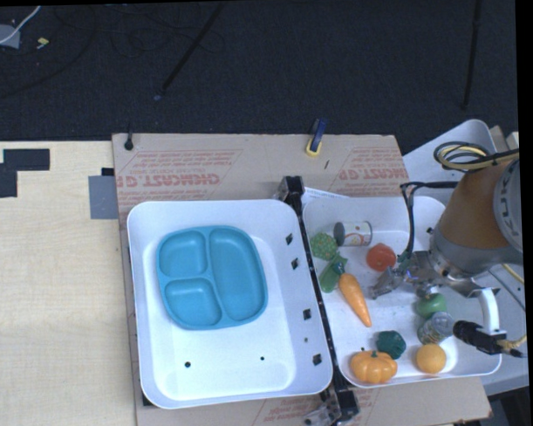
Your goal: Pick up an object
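Bins sat side by side: the left bin (146, 256) held a blue tray (212, 277). The right bin (354, 209) held a carrot (355, 299) at centre, broccoli (323, 245) at ten o'clock, a tomato (381, 256) at one, a pumpkin (373, 366) at six, an orange (430, 358) at five. The gripper (400, 277) hung just right of the carrot; its grasp could not be told.

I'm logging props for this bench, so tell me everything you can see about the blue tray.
The blue tray is a light blue, rounded-rectangle divided plate that looks like smooth plastic. It has three compartments: one large one on the view's right side and two smaller ones stacked on the left. It lies flat, right side up, turned at a slight angle, in the upper middle of the left bin. It rests on the bin's floor, apart from the walls.
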`<state>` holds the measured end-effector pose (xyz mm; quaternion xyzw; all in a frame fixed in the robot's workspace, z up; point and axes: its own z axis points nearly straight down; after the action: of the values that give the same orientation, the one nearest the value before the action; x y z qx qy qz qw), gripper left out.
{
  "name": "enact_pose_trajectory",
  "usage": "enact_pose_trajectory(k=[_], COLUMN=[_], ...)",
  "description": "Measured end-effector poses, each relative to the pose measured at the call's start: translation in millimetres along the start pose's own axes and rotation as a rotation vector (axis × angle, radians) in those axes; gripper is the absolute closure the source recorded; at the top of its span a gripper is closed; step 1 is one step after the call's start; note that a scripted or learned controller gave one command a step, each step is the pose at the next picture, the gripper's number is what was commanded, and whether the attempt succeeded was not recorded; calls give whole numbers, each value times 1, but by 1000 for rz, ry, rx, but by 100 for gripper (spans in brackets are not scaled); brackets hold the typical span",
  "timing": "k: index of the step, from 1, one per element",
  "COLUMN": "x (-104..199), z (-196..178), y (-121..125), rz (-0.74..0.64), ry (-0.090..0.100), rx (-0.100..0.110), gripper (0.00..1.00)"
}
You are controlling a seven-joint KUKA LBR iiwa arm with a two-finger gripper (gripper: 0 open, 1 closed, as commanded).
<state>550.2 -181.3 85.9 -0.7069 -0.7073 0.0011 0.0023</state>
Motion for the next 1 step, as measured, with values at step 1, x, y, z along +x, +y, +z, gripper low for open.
enact_pose_trajectory(k=[1], x=[-1], z=[-12], y=[0], rz=[3], ry=[0], rx=[-2], gripper=[100])
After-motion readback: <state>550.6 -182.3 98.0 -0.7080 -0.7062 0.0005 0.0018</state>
